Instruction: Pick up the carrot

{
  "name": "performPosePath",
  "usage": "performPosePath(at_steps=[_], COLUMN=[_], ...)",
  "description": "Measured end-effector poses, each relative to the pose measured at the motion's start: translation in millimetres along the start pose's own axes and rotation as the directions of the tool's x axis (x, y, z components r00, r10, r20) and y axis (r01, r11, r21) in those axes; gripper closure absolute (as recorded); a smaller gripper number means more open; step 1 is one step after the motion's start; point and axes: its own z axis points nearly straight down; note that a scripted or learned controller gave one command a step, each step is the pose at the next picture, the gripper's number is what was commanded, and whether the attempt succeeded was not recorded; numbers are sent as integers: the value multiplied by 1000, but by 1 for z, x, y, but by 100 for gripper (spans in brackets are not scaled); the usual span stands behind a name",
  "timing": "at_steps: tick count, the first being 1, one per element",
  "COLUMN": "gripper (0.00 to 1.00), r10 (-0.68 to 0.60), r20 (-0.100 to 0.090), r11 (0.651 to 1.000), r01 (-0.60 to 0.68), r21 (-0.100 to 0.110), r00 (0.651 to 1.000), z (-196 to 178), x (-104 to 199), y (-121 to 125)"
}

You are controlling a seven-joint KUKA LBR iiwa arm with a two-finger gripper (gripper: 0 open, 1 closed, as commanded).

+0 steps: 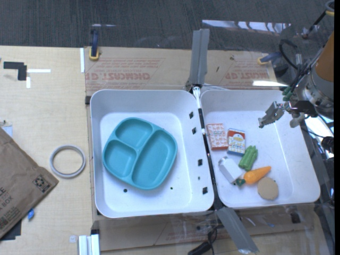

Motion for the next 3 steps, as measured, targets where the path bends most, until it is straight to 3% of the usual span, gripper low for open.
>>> performPosePath(at_steps=[1,2,3], gripper=[0,0,100], r10=[-113,-96,-92], r20=[-1,0,0], r11=[994,995,996], r01=[113,96,92], r21=[-1,-3,-2], r00=[994,995,996], z=[78,183,175], x=[-28,-4,-5], y=[-62,-62,-62])
